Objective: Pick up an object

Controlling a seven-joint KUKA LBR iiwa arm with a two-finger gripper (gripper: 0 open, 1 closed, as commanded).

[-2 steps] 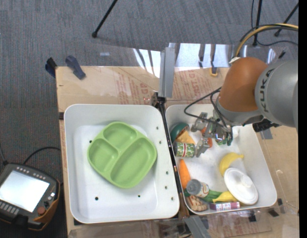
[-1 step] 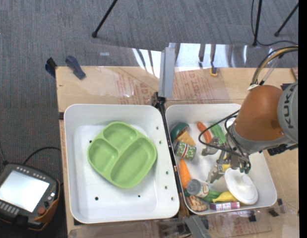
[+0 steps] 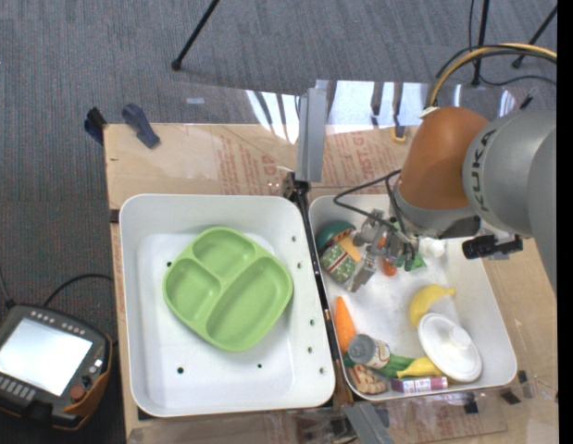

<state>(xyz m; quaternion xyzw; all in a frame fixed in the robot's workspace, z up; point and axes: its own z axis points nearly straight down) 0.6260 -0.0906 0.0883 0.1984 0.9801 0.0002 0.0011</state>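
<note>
My gripper (image 3: pixel 367 255) hangs over the upper left part of the right bin (image 3: pixel 485 294), below the orange wrist band. Its fingers stand open, with nothing seen between them. Just left of it lies a round green tin with a printed label (image 3: pixel 336 251), close to the fingertips. A small red and green piece (image 3: pixel 393 265) lies right under the gripper's right side. Further down the bin lie an orange carrot (image 3: pixel 344 323), a yellow banana (image 3: pixel 429 300), a white lidded bowl (image 3: pixel 449 346) and a small grey can (image 3: pixel 364 350).
The left bin (image 3: pixel 143 340) holds a green divided plate (image 3: pixel 229 287). Along the right bin's front edge lie a waffle-like piece (image 3: pixel 370 378), a yellow-green item (image 3: pixel 414 366) and a pink box (image 3: pixel 417 386). A tablet (image 3: pixel 41 359) sits on the floor at left.
</note>
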